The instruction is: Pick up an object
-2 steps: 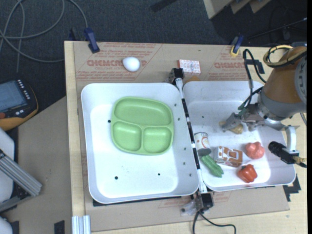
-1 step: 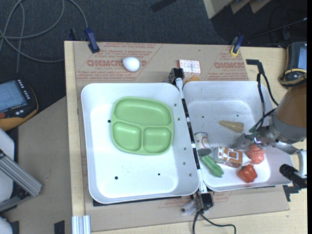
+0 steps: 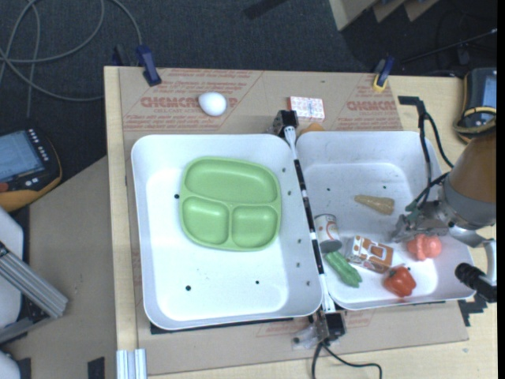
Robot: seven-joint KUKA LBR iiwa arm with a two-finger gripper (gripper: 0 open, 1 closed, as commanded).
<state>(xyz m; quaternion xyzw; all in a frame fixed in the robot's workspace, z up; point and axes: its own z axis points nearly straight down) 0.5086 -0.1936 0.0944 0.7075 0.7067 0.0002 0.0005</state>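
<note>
1. Nearest the camera, a red pepper-shaped toy point(image 3: 400, 280) is lying by the near wall of the right bin point(image 3: 371, 142), just on the near side of a pink rounded toy point(image 3: 425, 247).
2. That pink toy is being taken as the landmark and as the likely target: it is sitting against the bin's right side, and the gripper point(image 3: 416, 224) is being held just above and to the left of it.
3. How wide the gripper is set cannot be told, because the wrist is covering it; nothing is being seen held.
4. To the left of the pink toy, an orange-and-white carton point(image 3: 371, 253) is lying flat, with a green pod-shaped toy point(image 3: 342, 266) and a small can point(image 3: 325, 227) further left.
5. Beyond and left of the pink toy, a tan cone-shaped piece point(image 3: 375, 203) is resting alone.
6. Far to the left, a green divided tray point(image 3: 231, 203) is lying in the left bin point(image 3: 158, 290).
7. Judged risks:
   - The rounded toy is likely to be rolled aside if one side is touched first.
   - The bin wall beside it is crowding the approach, so the rim may be struck.
   - The pepper may be nudged, being so close.
</note>
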